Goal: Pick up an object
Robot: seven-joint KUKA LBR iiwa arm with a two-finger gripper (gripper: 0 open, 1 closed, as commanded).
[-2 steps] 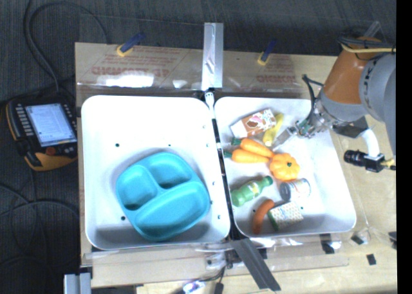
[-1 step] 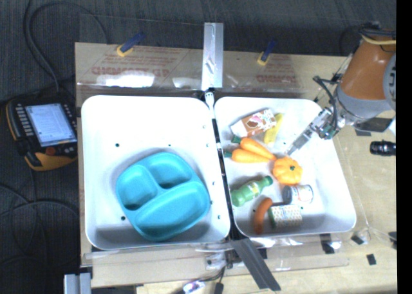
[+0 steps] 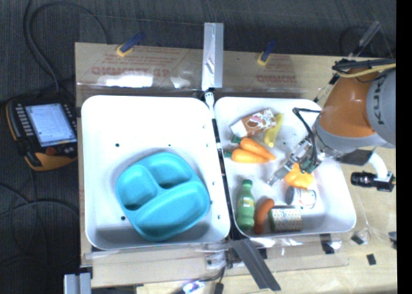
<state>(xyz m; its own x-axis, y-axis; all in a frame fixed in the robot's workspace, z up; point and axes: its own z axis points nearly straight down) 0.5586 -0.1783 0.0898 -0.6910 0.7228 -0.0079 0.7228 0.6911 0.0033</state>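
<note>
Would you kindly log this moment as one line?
gripper: low in right bin | beside orange toy | grasp: unconfirmed | blue tray: left bin

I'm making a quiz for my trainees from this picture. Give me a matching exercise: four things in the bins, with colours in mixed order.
Things:
1. divided plate
2. carrot
3. bottle
4. can

Colours:
A. green
B. silver
C. blue
D. orange

Pairs: 1-C, 2-D, 3-A, 4-B
</note>
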